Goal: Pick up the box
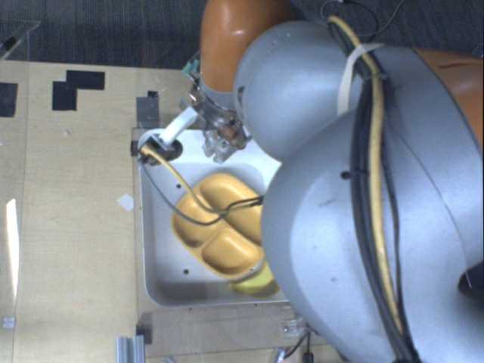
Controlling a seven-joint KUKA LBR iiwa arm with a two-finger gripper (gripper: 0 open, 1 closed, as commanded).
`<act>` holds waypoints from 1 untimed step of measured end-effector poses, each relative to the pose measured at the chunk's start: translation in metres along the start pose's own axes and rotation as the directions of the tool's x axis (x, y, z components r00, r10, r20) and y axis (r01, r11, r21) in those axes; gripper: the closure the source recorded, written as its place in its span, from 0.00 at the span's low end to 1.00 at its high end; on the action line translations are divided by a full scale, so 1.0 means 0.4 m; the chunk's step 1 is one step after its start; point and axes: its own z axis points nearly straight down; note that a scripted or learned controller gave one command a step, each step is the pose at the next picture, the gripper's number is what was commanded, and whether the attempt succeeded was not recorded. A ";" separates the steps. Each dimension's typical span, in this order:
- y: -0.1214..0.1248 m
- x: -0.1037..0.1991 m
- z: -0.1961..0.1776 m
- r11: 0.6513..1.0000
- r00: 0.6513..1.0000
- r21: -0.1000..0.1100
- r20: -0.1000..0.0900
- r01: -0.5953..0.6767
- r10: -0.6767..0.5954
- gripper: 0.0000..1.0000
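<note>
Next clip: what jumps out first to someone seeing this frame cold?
The big grey arm fills the right side, its orange band at top centre. Below it, a yellow divided tray lies in the white bin, with a yellow cable draped across it.

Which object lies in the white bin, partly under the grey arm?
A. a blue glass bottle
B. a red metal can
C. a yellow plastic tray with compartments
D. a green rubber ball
C: a yellow plastic tray with compartments rests in the shallow white bin, its right part covered by the grey arm.
</note>
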 end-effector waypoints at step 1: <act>0.044 -0.152 0.280 0.998 0.998 0.000 0.006 -0.060 0.060 1.00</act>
